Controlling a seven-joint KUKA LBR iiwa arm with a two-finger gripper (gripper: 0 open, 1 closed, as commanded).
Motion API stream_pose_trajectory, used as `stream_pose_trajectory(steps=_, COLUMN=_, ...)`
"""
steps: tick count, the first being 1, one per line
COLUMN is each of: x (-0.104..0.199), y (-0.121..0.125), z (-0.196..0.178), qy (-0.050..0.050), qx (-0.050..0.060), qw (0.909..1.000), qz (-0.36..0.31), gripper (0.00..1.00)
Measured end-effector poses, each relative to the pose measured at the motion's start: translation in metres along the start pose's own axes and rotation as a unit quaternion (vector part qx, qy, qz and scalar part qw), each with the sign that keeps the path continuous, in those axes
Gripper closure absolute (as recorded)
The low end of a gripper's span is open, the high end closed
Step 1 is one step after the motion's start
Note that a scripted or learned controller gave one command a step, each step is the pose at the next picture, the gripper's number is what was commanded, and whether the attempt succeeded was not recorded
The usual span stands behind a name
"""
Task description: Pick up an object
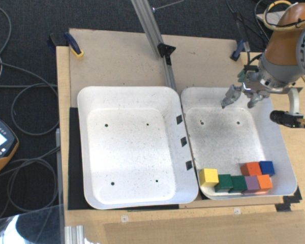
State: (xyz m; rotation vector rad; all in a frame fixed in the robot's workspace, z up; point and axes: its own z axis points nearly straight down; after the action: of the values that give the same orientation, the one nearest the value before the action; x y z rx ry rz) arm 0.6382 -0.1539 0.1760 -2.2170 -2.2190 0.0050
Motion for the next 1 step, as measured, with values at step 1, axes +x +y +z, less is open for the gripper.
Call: stream_pose_trajectory(steps=1, x=0.0088, y=0.0052, z=0.0506, qy=0.0, qx=0.001, qw=1.0, qz=0.0, gripper=0.0)
